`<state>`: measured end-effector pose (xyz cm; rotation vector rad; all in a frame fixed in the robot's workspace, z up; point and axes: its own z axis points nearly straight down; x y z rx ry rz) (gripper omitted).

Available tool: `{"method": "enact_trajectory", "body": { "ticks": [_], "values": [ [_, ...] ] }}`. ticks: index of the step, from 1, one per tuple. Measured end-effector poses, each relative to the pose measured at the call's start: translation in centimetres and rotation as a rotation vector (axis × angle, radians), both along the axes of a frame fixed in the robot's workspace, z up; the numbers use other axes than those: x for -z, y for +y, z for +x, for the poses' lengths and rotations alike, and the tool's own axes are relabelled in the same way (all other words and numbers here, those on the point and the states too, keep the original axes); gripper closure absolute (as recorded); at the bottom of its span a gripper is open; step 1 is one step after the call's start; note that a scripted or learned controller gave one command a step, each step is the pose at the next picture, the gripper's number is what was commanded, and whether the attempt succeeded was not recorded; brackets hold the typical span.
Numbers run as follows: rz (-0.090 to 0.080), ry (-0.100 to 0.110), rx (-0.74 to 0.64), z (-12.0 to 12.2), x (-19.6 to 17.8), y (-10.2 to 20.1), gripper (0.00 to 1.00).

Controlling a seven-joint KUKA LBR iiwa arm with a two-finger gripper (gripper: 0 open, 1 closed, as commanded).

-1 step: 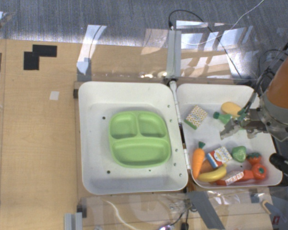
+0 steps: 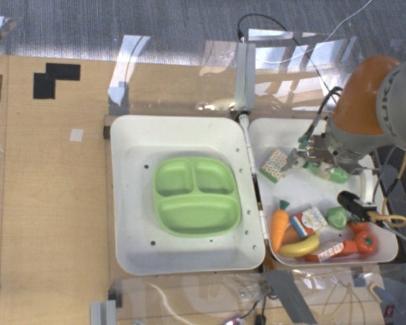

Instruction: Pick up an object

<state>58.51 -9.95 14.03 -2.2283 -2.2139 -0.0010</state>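
My gripper (image 2: pixel 314 157) is low in the upper part of the right bin (image 2: pixel 257 141), reaching in from the right under the grey arm with its orange band. A small patterned box (image 2: pixel 274 164) lies just to its left. A green object (image 2: pixel 337 175) lies close to its lower right, partly under the wrist. Along the bin's front lie a carrot (image 2: pixel 279 228), a banana (image 2: pixel 299 247), a small white carton (image 2: pixel 311 218), a green lump (image 2: pixel 336 217), a red toy (image 2: pixel 363 240) and a red-and-white packet (image 2: pixel 329 251).
The left bin (image 2: pixel 128 181) holds a green divided plate (image 2: pixel 196 195) in its middle. A raised wall (image 2: pixel 252 175) separates the two bins. Loose cables run along the bench's front edge and behind the right bin.
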Motion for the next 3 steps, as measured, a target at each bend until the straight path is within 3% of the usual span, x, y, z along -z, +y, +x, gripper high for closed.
{"method": "enact_trajectory", "body": {
  "ticks": [1, 2, 3],
  "values": [
    [0.0, -0.021, 0.022, 6.0, 4.5, 1.1, 0.0],
    [0.001, -0.033, 0.018, 6.4, 3.4, 1.3, 1.0],
    [0.001, -0.033, 0.018, 6.3, 3.4, 1.3, 0.0]
  ]
}}
